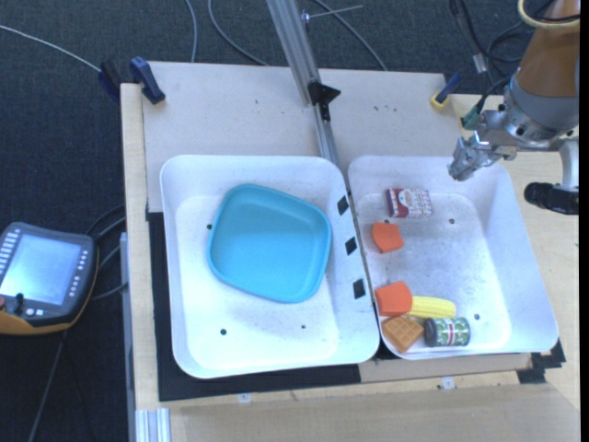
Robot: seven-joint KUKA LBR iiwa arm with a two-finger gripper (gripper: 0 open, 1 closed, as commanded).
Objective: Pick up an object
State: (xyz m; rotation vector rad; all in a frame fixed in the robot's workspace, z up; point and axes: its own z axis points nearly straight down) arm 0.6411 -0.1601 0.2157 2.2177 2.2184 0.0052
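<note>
Grey metal, the two-finger gripper (467, 160) hangs over the far rim of the right-hand white bin (529, 256), at its upper right corner, carrying nothing; whether it is parted or closed cannot be told. Below it in that bin lie a small red-and-white carton (409, 202), a small orange block (387, 238), a larger orange block (394, 297), a yellow corn cob (433, 307), a tan waffle-like piece (402, 332) and a dark can on its side (447, 331). A turquoise square plate (270, 241) fills the left-hand white bin (184, 247). This looks like the approach step: next, the arm would need to travel inward and descend over one object, the carton being nearest.
</note>
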